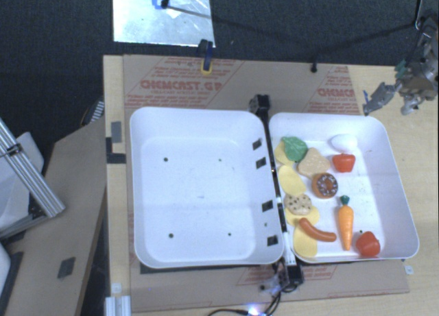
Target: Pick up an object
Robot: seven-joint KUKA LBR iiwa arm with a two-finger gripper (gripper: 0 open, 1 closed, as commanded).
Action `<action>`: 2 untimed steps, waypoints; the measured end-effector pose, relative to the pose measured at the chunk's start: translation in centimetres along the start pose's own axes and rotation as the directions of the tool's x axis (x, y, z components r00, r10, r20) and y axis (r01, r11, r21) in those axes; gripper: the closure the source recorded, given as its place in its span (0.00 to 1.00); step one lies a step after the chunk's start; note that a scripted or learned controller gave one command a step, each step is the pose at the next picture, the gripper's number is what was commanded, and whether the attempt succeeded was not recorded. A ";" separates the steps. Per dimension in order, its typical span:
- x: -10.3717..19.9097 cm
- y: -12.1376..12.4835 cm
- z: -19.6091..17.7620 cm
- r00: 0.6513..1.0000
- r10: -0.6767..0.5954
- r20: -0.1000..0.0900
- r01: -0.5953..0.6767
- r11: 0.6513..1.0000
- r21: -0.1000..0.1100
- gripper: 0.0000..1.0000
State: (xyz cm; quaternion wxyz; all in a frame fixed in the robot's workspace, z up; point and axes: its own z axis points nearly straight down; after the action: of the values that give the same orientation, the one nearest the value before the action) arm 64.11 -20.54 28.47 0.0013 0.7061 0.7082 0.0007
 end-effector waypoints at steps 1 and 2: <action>3.2 2.7 11.0 1.000 -0.005 -0.003 0.005 1.000 0.007 0.00; 11.5 2.6 20.6 1.000 -0.008 -0.006 0.008 1.000 0.008 0.00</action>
State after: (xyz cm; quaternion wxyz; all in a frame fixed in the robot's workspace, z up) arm 66.76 -9.06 7.88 -0.0035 0.7033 0.7109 0.0001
